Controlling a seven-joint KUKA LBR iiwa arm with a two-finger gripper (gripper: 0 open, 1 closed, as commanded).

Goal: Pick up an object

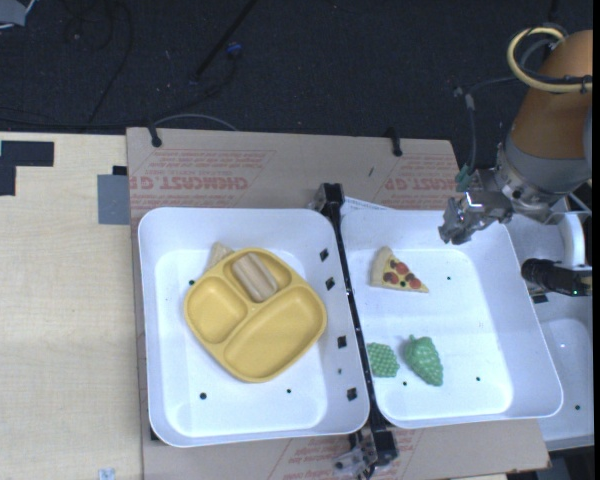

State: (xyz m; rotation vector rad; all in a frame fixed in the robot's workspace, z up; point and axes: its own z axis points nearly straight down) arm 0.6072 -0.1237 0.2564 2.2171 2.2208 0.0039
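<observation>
Claw (pixel 460 223): above far right corner of right bin (pixel 540 368); finger state impossible to tell. Nearest of 3 items: pizza slice (pixel 397 271), lying down-left of claw, long axis roughly across the bin.

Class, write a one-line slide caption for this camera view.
Robot hand over right bin holding pizza slice and green toys; yellow tray in left bin.

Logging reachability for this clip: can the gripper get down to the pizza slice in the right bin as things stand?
Probably yes. The pizza slice lies flat and alone on the right bin floor, apart from the green pieces nearer the front. The gripper hangs over the bin's back rim with nothing between.
</observation>
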